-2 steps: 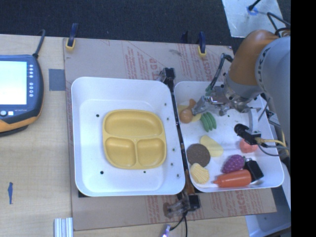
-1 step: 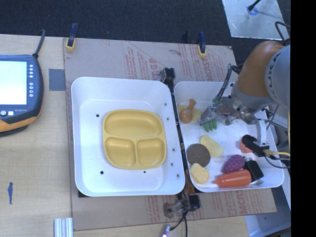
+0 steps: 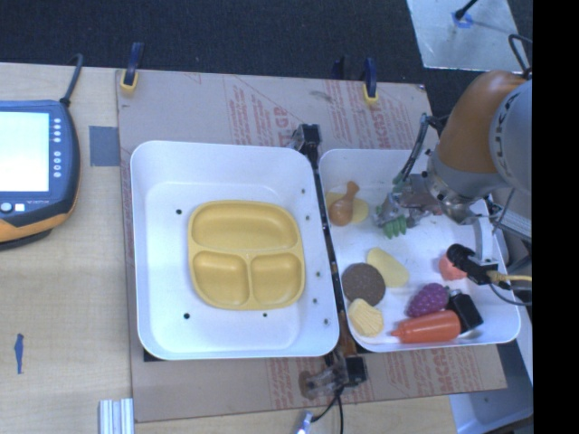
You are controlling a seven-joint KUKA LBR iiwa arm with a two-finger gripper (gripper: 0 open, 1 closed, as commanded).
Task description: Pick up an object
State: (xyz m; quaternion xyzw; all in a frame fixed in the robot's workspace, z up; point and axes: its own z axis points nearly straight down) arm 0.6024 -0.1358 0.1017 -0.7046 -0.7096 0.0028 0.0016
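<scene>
Nearest us in the right bin (image 3: 507,333) lies the toy carrot (image 3: 429,327), orange, smooth and tapered; we judge it a light, stiff, rather slippery plastic piece, best pinched across its thick middle. The tool (image 3: 395,217) hangs over a small green toy (image 3: 394,228) at the bin's far side, and we cannot tell how it is set.
</scene>
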